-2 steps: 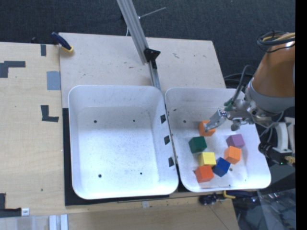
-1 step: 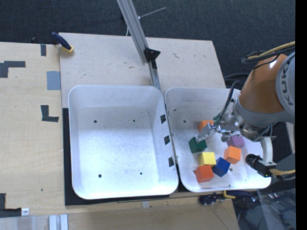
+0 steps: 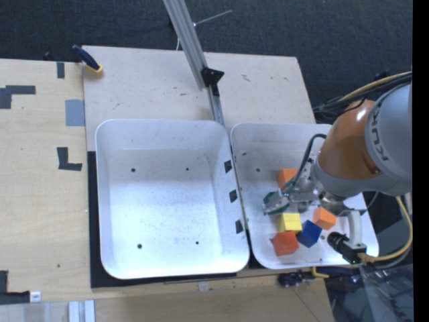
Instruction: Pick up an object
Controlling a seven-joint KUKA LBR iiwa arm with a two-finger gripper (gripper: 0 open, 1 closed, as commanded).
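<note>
My gripper (image 3: 281, 200) reaches down into the right bin (image 3: 258, 143), its metal fingers just above a yellow cube (image 3: 291, 221). Several small blocks lie around it: an orange block (image 3: 287, 176) behind the fingers, a red-orange block (image 3: 285, 243) at the front, a blue block (image 3: 310, 234) beside that, and another orange block (image 3: 324, 217) to the right. A green piece (image 3: 271, 197) shows by the fingertips. I cannot tell whether anything sits between the fingers.
The left bin (image 3: 107, 180) stands beside the right one, sharing a raised rim. A slanted metal rail (image 3: 188, 35) runs down from the top to the bins' junction. A blue and yellow tool (image 3: 87, 59) lies at the bench's far left. Cables hang at the right.
</note>
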